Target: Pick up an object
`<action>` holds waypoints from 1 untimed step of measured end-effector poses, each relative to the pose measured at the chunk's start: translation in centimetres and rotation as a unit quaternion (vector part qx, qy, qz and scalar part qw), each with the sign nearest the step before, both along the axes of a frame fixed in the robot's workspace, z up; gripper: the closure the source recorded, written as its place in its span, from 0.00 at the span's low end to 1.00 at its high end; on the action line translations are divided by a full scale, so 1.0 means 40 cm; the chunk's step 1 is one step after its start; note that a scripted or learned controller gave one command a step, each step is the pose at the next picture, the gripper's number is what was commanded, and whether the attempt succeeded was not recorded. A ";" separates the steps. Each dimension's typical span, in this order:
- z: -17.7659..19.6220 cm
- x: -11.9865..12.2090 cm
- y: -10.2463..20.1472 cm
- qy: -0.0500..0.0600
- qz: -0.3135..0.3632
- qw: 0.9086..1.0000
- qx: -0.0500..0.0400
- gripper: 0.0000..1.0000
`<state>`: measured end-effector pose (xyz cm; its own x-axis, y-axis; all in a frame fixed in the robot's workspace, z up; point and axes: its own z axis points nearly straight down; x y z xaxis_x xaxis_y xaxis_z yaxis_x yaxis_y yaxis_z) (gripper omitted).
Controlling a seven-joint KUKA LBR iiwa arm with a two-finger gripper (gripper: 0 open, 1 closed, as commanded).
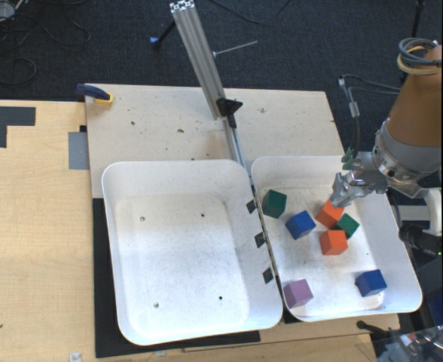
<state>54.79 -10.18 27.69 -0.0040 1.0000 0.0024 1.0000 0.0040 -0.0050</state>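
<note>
The right bin (402, 296) holds several small blocks. An orange block (329, 214) lies just under my gripper (340, 199), which reaches in from the right and hovers at its upper edge. Touching that block is a small dark green block (349, 224), and below them sits a second orange block (333, 242). A blue block (300, 224) rests to the left, a green block (274, 203) near the bin's left wall, a purple block (297, 292) at the front left and another blue block (371, 282) at the front right. Nothing shows between the fingers.
The left bin (131, 179) stands beside the right one, with black clips (260, 238) along the shared wall. A slanted aluminium post (200, 55) rises behind the bins. The bench (282, 119) extends behind, and cables hang at the arm's left.
</note>
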 end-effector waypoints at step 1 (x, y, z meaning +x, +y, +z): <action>-0.040 0.021 0.104 0.000 0.000 1.000 0.000 1.00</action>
<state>55.65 -6.00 26.07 -0.0033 1.0000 0.0023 1.0000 0.0034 -0.0059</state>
